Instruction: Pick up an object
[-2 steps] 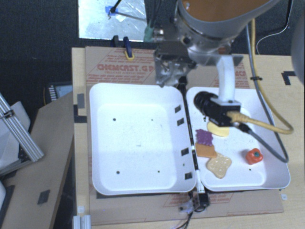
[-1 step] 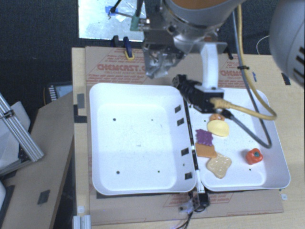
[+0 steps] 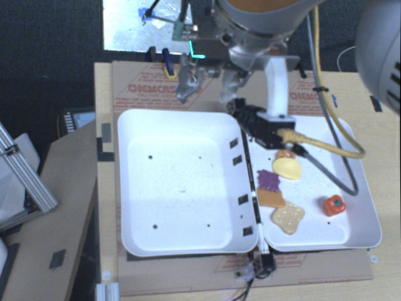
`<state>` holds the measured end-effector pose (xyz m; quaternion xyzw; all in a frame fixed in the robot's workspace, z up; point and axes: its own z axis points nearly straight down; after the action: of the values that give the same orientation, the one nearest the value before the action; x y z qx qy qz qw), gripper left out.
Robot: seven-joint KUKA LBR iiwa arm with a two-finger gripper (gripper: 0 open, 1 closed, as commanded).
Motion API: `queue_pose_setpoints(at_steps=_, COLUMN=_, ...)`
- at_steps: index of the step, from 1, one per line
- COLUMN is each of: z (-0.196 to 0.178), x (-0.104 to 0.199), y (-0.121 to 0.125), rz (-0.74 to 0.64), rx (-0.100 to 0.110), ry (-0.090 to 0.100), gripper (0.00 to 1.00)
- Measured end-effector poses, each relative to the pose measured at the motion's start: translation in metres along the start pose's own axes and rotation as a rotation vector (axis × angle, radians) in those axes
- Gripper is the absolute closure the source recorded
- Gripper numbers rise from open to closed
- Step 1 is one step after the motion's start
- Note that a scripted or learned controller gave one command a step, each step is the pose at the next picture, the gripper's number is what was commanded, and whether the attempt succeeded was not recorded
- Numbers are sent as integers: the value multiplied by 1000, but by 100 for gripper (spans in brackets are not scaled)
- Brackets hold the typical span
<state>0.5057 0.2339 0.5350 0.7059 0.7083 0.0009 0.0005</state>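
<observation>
My gripper [image 3: 208, 88] hangs above the far rim of the left bin [image 3: 128, 187], over the cardboard behind it. Its two metal fingers [image 3: 187, 84] stand apart, open, with nothing between them. The objects lie in the right bin [image 3: 366, 227], near its left side: a yellow rounded piece [image 3: 287, 167], a purple piece [image 3: 268, 180], an orange wedge [image 3: 270, 198] and a beige toast-like piece [image 3: 287, 217]. A red fruit with a green top [image 3: 334, 205] sits apart to the right. The gripper is well up and left of all of them.
A black connector and a yellow cable [image 3: 326, 146] trail from the arm over the right bin's far part. A black divider with clips [image 3: 250, 180] runs between the bins. A metal frame [image 3: 25, 174] stands at the left edge.
</observation>
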Motion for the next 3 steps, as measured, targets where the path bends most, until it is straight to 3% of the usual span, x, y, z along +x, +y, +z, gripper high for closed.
queue_pose_setpoints(at_steps=1, z=-12, x=0, y=0, rz=-1, rx=-3, ry=2, gripper=100)
queue_pose_setpoints(at_steps=2, z=-11, x=0, y=0, rz=-2, rx=-2, ry=1, gripper=0)
queue_pose_setpoints(at_steps=3, z=-23, x=0, y=1, rz=-3, rx=-5, ry=3, gripper=100)
